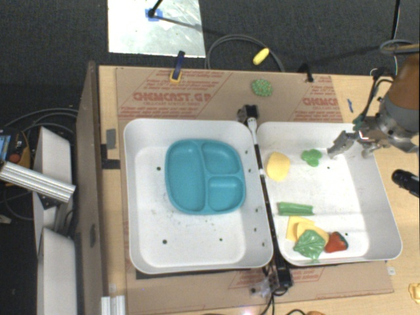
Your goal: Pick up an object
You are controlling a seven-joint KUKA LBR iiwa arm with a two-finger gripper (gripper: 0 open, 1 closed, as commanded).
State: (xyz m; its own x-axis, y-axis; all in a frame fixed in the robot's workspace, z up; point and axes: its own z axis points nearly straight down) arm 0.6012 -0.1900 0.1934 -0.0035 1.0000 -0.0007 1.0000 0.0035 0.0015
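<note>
A: Where was the arm [400,104]?

B: It reached in from the right, over the upper right of the right bin [367,195]. Its jaws [354,143] hung above the bin floor; I couldn't tell how wide they stood, and nothing showed between them.

A: And the objects?

B: A small green piece [312,157] lay just left of the jaws, a yellow lemon-like piece [278,166] beside it. Lower down lay a green bean pod [294,208], then a yellow, green and red cluster [315,237]. A blue divided plate [205,176] sat in the left bin [144,241].
</note>
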